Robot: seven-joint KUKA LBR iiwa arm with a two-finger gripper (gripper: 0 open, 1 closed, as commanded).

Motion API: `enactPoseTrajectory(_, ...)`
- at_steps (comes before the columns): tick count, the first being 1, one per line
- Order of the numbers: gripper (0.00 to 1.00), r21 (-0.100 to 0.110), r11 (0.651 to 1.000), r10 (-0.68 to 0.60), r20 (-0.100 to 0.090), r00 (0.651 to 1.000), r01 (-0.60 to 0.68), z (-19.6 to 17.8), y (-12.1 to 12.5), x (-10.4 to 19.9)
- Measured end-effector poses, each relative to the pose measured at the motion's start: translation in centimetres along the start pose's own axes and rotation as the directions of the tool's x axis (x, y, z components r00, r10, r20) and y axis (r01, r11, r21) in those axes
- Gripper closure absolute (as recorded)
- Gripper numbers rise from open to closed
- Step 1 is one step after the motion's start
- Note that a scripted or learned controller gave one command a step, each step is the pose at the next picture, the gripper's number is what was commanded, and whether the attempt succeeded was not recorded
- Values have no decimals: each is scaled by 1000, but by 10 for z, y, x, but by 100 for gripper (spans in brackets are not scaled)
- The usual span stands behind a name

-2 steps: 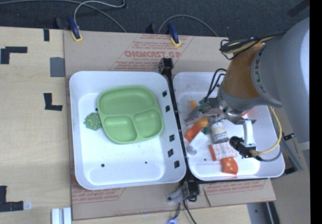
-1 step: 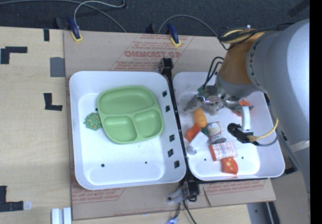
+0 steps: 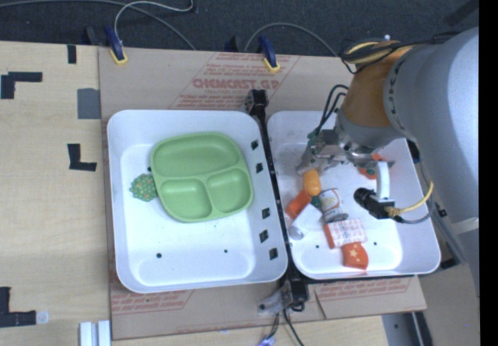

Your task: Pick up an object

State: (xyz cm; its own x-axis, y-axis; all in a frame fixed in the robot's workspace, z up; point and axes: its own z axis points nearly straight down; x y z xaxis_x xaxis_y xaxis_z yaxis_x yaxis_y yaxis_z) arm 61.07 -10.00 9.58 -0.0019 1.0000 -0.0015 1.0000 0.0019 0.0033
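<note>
Small orange rounded object (image 3: 311,181) lies in your right white bin (image 3: 412,255), just below the gripper (image 3: 320,159); grip state cannot be determined. Red-and-white packets (image 3: 342,229) crowd beside it. Green divided plate (image 3: 202,176) occupies the left bin (image 3: 187,270).

Grey arm (image 3: 447,103), orange wrist band (image 3: 369,99)

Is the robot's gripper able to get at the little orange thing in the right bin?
Probably yes. The gripper hangs just above the orange thing in the right bin, and nothing lies on top of it. A small packet sits close beside it, so the grab may be crowded.
</note>
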Motion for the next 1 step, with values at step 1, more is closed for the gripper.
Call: enactPoseTrajectory(1, 100, 4, 1000, -1, -2, 1000, 1, -88, -11, 70)
